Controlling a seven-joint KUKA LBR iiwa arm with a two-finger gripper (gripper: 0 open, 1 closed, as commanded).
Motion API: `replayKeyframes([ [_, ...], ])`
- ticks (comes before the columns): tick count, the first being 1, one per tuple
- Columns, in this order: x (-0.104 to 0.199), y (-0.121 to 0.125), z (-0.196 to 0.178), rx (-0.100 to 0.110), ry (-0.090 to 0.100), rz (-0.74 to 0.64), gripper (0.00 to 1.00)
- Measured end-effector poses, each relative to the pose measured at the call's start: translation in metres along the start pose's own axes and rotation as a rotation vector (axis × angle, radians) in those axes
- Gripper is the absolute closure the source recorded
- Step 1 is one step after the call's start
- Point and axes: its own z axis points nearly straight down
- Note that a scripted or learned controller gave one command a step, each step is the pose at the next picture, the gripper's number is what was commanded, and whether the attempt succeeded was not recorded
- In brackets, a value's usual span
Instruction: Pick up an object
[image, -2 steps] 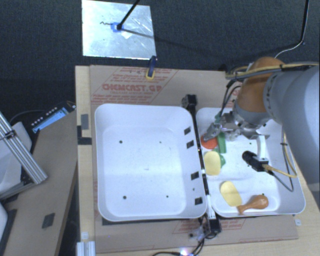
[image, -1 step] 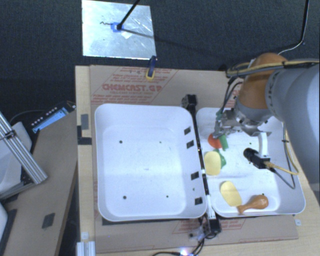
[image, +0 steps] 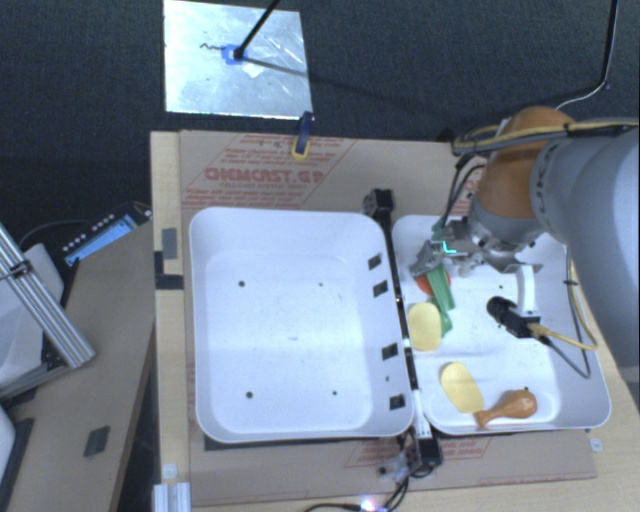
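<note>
In the bin on the view's right (image: 592, 398), near its far left corner, the gripper (image: 438, 263) sits low over a green stick-shaped object (image: 442, 298); whether it is clenched or released cannot be told. A small red-orange piece (image: 425, 284) lies just beside the green object. Nearer the camera lie a pale yellow piece (image: 424, 327) by the bin's left wall, a second yellow piece (image: 461, 386), and an orange drumstick-shaped toy (image: 510, 405) just beside it.

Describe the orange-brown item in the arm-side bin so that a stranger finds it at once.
Start at the white bin on the view's right. Along its near rim lies an orange-brown drumstick-shaped piece, beside a flat yellow oval. It alone is brown, with a bulb tapering to a thin neck.
</note>
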Motion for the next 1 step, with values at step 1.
replayKeyframes([
  [1, 0.0011, 0.0307, 0.0127, 0.002, 0.0, -0.003, 0.0],
])
